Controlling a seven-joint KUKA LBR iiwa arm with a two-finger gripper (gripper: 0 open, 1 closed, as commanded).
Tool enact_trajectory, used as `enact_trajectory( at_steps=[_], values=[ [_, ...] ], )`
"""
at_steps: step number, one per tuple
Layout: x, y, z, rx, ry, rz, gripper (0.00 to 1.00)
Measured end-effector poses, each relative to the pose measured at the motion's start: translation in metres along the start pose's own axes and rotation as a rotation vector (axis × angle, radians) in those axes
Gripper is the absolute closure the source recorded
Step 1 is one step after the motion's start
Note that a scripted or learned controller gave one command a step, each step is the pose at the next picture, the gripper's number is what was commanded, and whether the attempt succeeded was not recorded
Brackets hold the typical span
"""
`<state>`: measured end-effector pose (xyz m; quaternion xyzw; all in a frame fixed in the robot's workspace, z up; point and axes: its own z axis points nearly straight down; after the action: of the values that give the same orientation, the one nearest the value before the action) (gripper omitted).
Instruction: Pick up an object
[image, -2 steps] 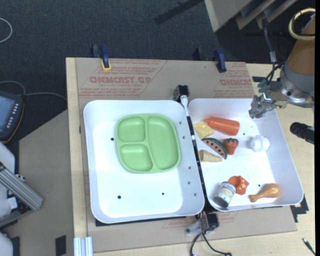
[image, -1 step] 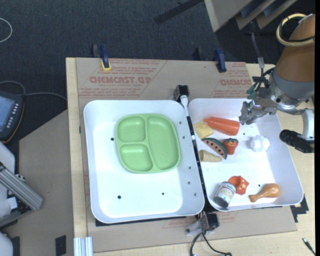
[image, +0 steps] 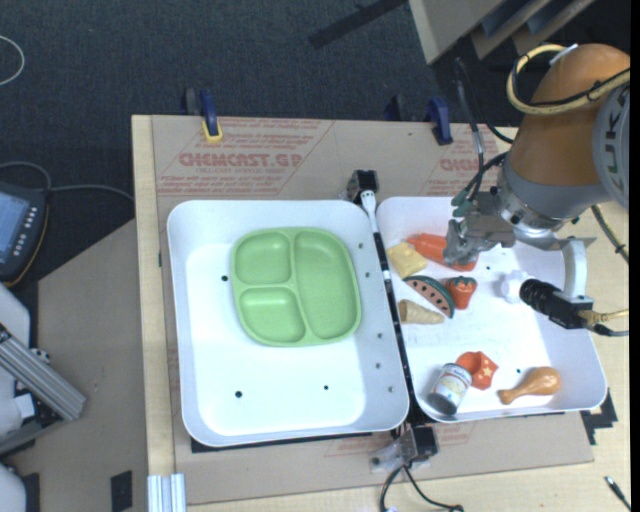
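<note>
From my end the gripper (image: 462, 255) is down in the right bin (image: 575, 340), parked right over the toy carrot (image: 432, 244), and I honestly can't tell what the jaws are doing from this angle. The watermelon slice (image: 430, 295), can (image: 450, 388) and drumstick (image: 530, 384) are scattered loose as easy grab targets, while the green divided plate (image: 296, 285) sits alone in the left bin (image: 200, 300), probably as the drop spot.

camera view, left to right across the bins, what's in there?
Green plate → bread piece → can → red piece → drumstick. The cluster under the tool overlaps, so it is left out.
</note>
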<state>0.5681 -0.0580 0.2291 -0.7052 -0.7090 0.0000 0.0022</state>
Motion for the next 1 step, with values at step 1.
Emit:
enact_trajectory(
  at_steps=[1],
  values=[
    [0.0412,-0.0204,-0.0028,0.000,-0.001,0.001,1.00]
  ],
)
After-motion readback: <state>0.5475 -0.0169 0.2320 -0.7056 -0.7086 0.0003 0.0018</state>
